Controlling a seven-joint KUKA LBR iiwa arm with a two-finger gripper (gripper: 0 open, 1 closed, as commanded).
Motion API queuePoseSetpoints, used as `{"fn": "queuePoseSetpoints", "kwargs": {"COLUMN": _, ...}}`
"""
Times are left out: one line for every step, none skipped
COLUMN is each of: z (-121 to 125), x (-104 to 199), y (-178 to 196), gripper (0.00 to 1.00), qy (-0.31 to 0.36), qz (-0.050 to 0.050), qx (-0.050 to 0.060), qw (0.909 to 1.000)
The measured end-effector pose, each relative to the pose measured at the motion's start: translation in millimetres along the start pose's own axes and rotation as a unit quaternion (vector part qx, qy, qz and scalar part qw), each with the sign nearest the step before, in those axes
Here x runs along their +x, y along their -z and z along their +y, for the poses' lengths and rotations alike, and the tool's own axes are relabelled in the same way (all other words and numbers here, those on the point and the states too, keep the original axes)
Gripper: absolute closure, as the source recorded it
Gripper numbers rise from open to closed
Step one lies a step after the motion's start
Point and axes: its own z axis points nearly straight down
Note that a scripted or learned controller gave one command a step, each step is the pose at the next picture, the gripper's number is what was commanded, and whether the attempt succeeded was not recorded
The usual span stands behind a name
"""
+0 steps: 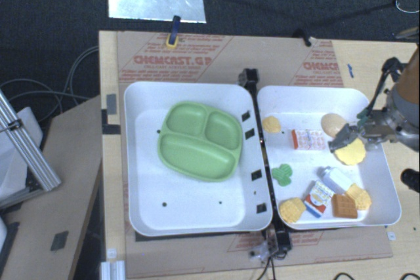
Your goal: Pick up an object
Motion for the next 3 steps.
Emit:
{"fn": "queuePoseSetpoints", "kwargs": {"z": 2, "x": 0, "y": 5, "gripper": 0.00, "qy": 0.002, "qz": -0.001, "qx": -0.005, "qw": 1.0000}}
{"fn": "queuePoseSetpoints", "kwargs": {"z": -7, "x": 2, "y": -45, "gripper": 0.00, "qy": 0.001, "qz": 0.000, "qx": -0.004, "qw": 1.0000}}
{"fn": "queuePoseSetpoints", "kwargs": {"z": -2, "x": 11, "y": -93, "gripper": 0.00, "qy": 0.001, "qz": 0.000, "qx": -0.004, "qw": 1.0000}}
